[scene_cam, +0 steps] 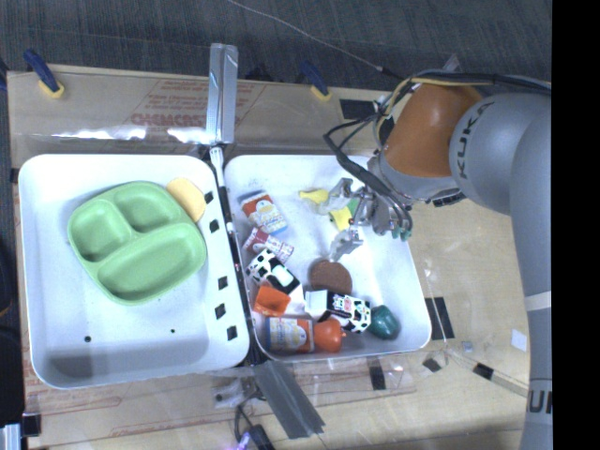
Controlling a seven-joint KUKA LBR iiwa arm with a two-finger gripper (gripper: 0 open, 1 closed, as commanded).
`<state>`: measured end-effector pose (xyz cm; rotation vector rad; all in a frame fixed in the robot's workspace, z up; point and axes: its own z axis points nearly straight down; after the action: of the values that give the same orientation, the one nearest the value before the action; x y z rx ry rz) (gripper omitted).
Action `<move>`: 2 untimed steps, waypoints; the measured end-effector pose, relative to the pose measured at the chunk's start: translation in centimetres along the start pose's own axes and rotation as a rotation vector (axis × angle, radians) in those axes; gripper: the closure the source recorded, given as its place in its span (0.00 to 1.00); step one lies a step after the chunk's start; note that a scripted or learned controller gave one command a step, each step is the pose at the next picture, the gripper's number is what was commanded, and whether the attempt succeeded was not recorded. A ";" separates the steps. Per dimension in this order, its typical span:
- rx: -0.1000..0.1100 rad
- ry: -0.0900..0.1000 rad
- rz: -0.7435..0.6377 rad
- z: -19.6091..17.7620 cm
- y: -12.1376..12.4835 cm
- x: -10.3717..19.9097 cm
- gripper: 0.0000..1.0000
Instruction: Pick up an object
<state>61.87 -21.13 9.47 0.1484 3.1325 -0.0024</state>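
Over the right bin [412, 279], near its top right corner: hand [361, 218], hanging from grey arm [497, 148] with orange band [427, 129]. Fingers hard to make out, so cannot tell if apart or together. Nothing seen between them.

Just left of hand: small yellow toy [323, 198]. Below hand: brown round thing [330, 276]. By the bin's left wall: small red and white pack [265, 212], then a black and white cow toy [271, 272]. Along the bottom: orange block [272, 300], bottle [292, 334], second cow toy [347, 309], dark green ball [383, 322].

On the other side, left bin [56, 345] with green tray [139, 240] and yellow sponge [187, 196] touching the tray's top right edge. Both bins side by side on worktop [469, 270].
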 end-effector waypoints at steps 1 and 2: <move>-0.001 0.007 0.232 0.2 4.0 0.8 0.00; -0.002 0.004 -0.113 0.1 -0.3 7.3 0.00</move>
<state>54.62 -20.79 9.31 -0.0292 3.1394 0.0005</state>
